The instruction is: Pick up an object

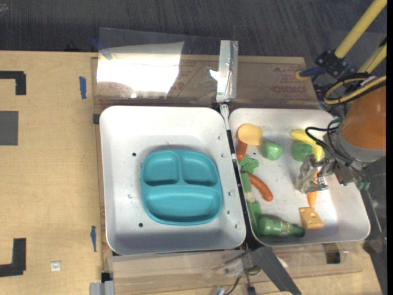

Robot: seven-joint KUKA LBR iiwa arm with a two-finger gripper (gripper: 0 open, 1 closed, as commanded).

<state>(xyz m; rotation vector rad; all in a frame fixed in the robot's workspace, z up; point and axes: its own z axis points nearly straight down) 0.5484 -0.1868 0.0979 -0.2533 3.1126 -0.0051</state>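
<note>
My gripper (311,174) hangs low in the right bin (350,226), near its right side, under the orange wrist band. A small orange carrot-like piece (313,196) lies right at its tip; whether it is held is unclear. Just behind the gripper are a yellow banana (301,134) and a green pepper (300,152). A yellow cheese wedge (311,218) sits in front of it. Further left lie a green round piece (272,150), a red chili (261,188), a yellow-orange toy (248,133) and a green bottle (279,227).
The left bin (116,165) holds a teal divided plate (182,185). Small green pieces (249,164) lie along the wall between the bins. A clear plastic sheet and a taped strip (227,69) stand behind the bins. Cables (344,85) hang at the back right.
</note>
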